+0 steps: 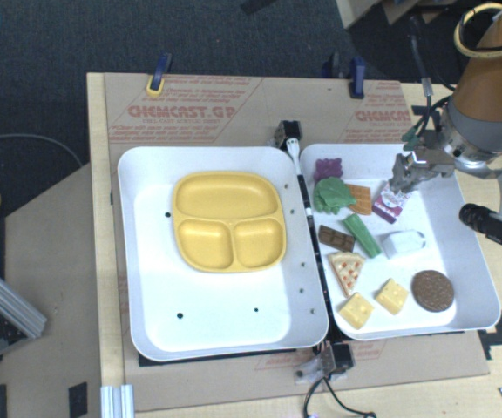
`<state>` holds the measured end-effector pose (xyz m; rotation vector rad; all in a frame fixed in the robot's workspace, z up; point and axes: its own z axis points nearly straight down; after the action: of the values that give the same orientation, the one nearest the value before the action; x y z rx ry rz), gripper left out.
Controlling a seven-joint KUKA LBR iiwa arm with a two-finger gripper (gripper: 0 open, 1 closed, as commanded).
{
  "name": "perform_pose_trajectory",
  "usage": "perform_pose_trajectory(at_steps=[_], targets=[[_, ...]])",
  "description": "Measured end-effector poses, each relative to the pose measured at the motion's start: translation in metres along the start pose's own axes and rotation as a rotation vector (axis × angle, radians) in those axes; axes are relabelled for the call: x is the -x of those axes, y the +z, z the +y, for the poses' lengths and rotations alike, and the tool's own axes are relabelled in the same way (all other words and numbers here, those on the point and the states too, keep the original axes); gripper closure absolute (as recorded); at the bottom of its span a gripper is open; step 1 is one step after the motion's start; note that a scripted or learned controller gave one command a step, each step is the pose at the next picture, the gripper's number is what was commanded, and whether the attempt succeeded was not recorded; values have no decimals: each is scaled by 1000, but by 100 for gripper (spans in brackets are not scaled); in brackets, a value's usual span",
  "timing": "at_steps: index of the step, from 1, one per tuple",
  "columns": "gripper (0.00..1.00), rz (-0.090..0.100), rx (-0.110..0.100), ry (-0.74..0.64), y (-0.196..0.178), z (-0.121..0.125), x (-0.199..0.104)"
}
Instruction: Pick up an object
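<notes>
The right bin (473,259) holds several toy foods. My gripper (402,184) hangs low over its far middle, right above a small pink and white packet (390,206) and touching or nearly touching its top. Whether the packet is gripped is hidden by the hand. Left of the packet lie an orange cracker (361,200) and a green leafy piece (331,195). A purple piece (328,168) sits at the bin's far left corner.
Also in the right bin: a green stick (363,236), chocolate bar (335,238), white block (403,244), pizza slice (348,273), two cheese cubes (356,310) (391,296), brown cookie (432,290). The left bin (146,259) holds a yellow divided plate (229,219).
</notes>
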<state>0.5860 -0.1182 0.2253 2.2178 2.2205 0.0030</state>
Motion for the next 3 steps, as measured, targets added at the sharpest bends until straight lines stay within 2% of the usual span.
perform_pose_trajectory(at_steps=[1, 2, 3], targets=[[100, 3, -4, -4, -10, -6, -53], [100, 4, -7, -4, 4, -12, -107], [100, 3, -1, -5, -8, -13, -157]])
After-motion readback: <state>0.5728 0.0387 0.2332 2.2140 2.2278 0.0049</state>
